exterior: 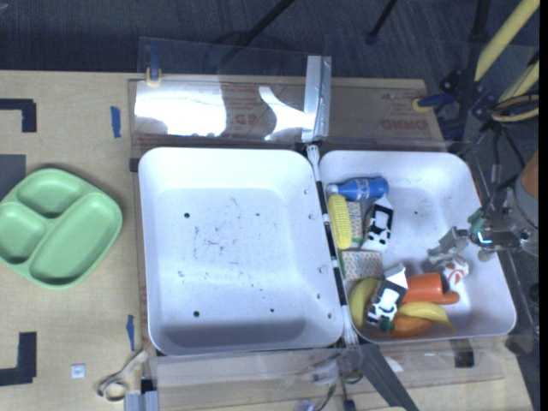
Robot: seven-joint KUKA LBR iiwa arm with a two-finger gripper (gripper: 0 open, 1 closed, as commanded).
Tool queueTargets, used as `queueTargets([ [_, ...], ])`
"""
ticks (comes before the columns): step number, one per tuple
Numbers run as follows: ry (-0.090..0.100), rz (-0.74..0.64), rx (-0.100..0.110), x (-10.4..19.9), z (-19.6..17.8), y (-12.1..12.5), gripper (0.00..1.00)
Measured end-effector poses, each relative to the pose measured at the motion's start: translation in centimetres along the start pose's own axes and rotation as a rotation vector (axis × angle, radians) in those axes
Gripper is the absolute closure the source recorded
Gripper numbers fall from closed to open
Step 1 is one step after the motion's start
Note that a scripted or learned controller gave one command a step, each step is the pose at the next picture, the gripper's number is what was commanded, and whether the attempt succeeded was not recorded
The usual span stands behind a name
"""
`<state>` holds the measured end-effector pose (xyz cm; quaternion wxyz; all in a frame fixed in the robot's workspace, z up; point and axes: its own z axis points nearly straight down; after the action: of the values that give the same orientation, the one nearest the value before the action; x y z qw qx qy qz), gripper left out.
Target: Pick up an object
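Claw (458, 245) above right bin (428, 178)

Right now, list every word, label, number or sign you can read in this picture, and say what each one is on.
None can be read for certain.
Cardboard behind the bins: faint red print, too blurred to read.
Blue bottle in the right bin: label too small to read.
Black-and-white items in that bin: a pattern, no legible text.
Green divided plate: no marking.
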<state>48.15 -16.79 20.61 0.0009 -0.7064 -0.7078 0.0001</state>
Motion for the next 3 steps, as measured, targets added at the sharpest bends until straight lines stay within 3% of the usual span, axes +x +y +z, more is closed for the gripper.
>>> queueTargets([
  [1,-0.002,-0.110,-0.004,2.9,1.0,6.1,0.00],
  [2,-0.002,-0.281,-0.005,11.5,2.1,9.5,0.00],
  [3,-0.002,-0.250,-0.005,10.3,2.1,10.5,0.00],
])
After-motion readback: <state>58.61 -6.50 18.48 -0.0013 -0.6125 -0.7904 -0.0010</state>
